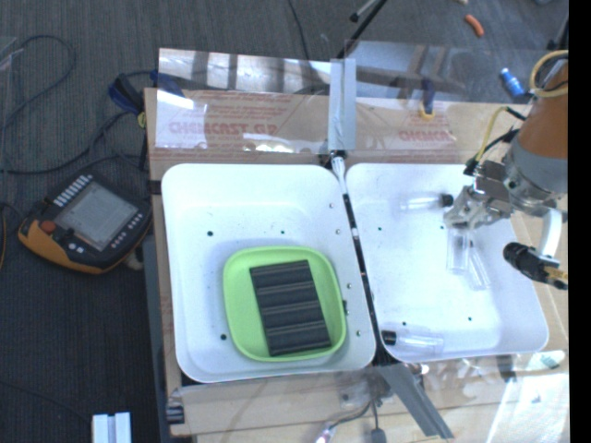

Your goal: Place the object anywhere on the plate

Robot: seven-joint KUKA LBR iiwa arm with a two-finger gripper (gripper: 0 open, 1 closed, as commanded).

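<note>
A green square plate (236,280) lies in the left bin (199,210), toward its front. A dark grey ribbed block (290,307) rests flat on the plate and covers most of its middle. My gripper (466,215) hangs over the right bin (397,275), near its back right, far from the plate. Just below it on the bin floor lie clear plastic tubes (459,252).
More clear tubes lie in the right bin: one at the back (417,203), one by the front edge (413,340). A teach pendant (88,221) sits on the floor to the left. A clear panel (249,123) stands behind the bins.
</note>
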